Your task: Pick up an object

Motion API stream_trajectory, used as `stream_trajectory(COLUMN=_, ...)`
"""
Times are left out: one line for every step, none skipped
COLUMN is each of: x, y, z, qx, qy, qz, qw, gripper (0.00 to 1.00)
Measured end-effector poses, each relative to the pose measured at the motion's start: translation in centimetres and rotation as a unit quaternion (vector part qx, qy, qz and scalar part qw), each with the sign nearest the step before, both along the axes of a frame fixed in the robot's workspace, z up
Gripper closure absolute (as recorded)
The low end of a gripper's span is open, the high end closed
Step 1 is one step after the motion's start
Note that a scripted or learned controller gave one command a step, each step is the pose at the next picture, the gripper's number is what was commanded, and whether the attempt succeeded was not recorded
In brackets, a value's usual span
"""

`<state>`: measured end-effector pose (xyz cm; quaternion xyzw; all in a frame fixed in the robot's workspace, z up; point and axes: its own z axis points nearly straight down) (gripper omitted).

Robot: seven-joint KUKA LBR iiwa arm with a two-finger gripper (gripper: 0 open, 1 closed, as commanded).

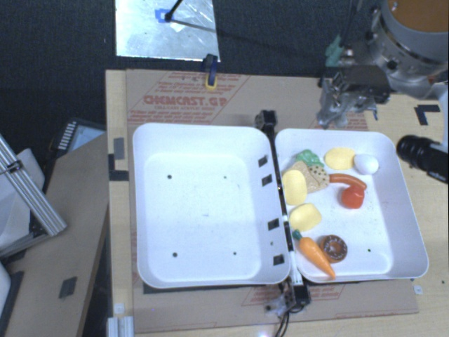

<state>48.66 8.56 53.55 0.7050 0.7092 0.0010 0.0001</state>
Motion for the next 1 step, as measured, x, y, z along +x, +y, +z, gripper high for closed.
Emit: stream_trajectory(x=8.18, y=-3.18, z=-0.07, qx=-0.0012, qy=-0.002, qz=-0.004, qw=1.0, gripper=1.0)
